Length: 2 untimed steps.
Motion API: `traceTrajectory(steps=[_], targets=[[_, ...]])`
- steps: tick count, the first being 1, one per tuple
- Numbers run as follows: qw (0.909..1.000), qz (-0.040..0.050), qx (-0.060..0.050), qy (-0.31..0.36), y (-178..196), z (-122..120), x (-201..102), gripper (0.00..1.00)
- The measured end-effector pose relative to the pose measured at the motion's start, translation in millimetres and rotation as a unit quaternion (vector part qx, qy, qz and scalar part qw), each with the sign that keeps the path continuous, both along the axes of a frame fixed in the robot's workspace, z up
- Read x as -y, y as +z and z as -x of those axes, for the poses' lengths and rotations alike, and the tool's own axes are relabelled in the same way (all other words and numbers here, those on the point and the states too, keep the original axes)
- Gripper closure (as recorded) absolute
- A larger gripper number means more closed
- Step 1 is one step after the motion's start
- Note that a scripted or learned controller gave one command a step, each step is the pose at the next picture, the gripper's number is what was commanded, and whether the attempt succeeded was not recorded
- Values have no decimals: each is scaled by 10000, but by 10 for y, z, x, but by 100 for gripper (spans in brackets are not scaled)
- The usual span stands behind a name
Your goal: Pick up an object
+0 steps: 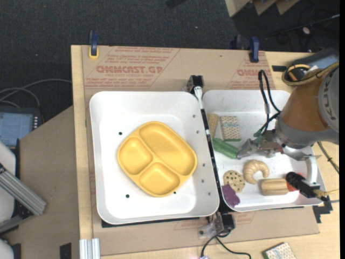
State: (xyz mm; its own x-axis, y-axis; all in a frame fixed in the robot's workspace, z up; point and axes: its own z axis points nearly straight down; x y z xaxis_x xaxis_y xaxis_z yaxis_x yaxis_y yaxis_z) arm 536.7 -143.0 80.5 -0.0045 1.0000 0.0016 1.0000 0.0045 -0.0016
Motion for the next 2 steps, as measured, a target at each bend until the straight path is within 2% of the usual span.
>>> traceTrajectory(steps=[1,2], targets=[[10000,23,45,25,52,-959,-478,0],[10000,16,16,-13,148,-917,-446,100]])
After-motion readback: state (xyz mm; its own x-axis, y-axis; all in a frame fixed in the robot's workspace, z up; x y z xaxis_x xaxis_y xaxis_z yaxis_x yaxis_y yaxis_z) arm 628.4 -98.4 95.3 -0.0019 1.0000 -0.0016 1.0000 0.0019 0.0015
